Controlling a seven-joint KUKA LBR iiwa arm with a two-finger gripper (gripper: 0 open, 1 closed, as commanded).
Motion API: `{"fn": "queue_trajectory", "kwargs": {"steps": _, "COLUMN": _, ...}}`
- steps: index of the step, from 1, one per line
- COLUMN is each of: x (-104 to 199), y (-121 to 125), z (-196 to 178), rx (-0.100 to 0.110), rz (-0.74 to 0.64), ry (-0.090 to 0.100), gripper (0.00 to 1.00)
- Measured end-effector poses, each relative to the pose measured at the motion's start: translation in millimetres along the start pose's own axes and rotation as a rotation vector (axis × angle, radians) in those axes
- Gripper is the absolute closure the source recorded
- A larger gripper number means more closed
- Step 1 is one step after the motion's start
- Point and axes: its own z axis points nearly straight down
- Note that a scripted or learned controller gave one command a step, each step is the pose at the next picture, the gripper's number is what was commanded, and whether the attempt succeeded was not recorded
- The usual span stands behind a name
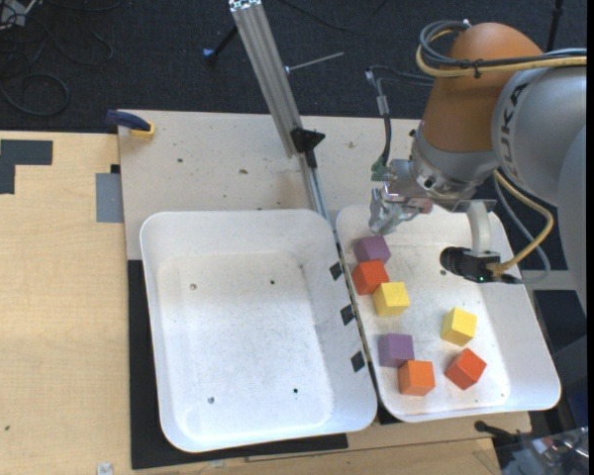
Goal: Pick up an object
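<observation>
You have seven blocks in the right bin (535,364), all loose on its floor. Against the bin's left wall, a purple block (372,248) touches an orange block (368,275) just below it, and a yellow block (391,298) sits at that one's lower right corner. Lower down, a second purple block (395,348) touches an orange block (416,377), with a red-orange block (465,368) near it and a second yellow block (458,326) above that. The blocks are cubes, so none has a long axis; most lie turned at a slant to the bin walls. The claw (388,212) hangs just above the upper purple block, at the bin's far left corner; you cannot tell whether it is open or closed. The wall and the divider between bins crowd that cluster on the left. Bare floor lies to the right of the cluster. The left bin (178,236) sits alongside.
</observation>
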Motion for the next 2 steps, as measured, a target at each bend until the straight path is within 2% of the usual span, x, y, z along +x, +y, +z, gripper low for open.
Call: {"fn": "queue_trajectory", "kwargs": {"steps": 2, "x": 97, "y": -8, "z": -5, "rx": 0.000, "rz": 0.001, "ry": -0.002, "gripper": 1.00}}
